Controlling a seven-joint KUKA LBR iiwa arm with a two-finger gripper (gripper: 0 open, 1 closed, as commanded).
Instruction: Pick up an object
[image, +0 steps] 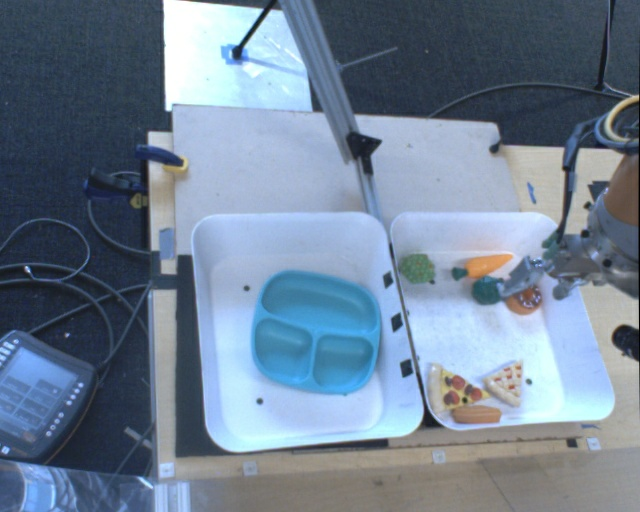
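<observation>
Orange-and-green toy carrot (483, 265) lies in the right bin (580, 350), upper middle, just up-left of the gripper (524, 276). A dark green toy (487, 291) sits right at the gripper's tip, touching or nearly so; contact can't be resolved. A reddish-orange round piece (525, 302) lies just below the tip, partly covered by it. Broccoli (417, 268) is further left, near the bin's left wall, apart from the gripper.

Two pizza slices (455, 384) (506, 382) and a small sausage (475, 414) sit at the bin's lower edge, well apart from the gripper.

Arm (620, 215) comes in from the right edge, wrist low over the right bin, gripper pointing left toward the carrot and the dark green toy. Finger state: cannot tell, too blurred and small. Nothing is visibly held.

Left bin (225, 300) holds a blue divided tray (316, 331), flat, roughly centred.

A grey handheld controller (38, 394) lies on the floor at lower left; its screen is unreadable. No legible labels anywhere.
</observation>
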